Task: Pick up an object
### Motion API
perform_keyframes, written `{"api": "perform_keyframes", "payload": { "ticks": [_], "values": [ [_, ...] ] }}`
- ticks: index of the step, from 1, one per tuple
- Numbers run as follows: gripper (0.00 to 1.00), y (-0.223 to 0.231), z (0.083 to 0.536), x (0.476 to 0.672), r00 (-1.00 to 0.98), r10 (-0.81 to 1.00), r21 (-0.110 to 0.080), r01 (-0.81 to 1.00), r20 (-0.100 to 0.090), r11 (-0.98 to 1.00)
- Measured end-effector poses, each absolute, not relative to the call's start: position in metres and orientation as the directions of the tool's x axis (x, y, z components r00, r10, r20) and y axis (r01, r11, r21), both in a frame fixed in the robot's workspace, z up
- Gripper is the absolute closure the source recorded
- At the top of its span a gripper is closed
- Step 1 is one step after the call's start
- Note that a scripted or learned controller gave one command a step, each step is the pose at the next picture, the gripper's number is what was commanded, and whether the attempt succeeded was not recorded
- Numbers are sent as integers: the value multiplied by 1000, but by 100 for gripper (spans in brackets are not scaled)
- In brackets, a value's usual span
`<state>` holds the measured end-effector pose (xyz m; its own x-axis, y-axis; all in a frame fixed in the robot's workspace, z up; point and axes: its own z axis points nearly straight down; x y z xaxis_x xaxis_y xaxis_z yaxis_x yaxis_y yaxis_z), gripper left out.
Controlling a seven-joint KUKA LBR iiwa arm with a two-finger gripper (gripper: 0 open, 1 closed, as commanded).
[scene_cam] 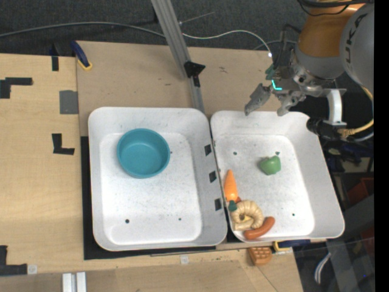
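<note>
Green pepper [270, 165], small and glossy, sits in the right bin [316, 181]; gripper [270, 104] spread above.

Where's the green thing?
The green thing sits in the right bin, near its middle, up and to the right of the carrot and below the gripper.

Bowl [143, 153] in left bin [100, 163]; pepper [270, 165], carrot [231, 186] in right bin [316, 181].

Gripper [270, 104] spread, bare, above right bin [304, 126] far rim; pepper-like green object [270, 165] below.
</note>
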<state>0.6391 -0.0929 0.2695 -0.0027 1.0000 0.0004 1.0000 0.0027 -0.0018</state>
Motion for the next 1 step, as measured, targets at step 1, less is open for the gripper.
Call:
{"api": "perform_keyframes", "payload": {
  "ticks": [1],
  "values": [
    [0, -96, 225, 641, -2, 1000, -6, 1000, -1, 2]
  ]
}}
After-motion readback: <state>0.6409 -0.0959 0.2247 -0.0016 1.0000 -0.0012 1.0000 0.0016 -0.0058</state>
